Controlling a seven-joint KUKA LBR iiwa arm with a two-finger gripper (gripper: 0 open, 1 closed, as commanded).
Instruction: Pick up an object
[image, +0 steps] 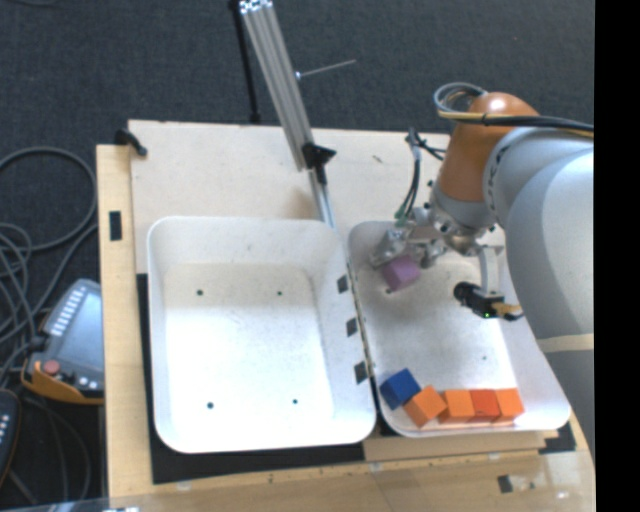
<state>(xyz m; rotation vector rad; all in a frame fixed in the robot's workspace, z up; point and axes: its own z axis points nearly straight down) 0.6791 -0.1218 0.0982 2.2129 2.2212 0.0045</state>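
No readable text, labels, brands, numbers or signs appear anywhere. The handheld control unit (75, 335) lying on the floor to the left of the bench has rows of buttons, but any markings are too small to read.

Two white bins (250, 240) sit on a pale tan counter (200, 160). A purple block (403, 272), a blue block (400, 386) and a row of orange blocks (468, 404) show; the arm (540, 200) is grey, banded orange.
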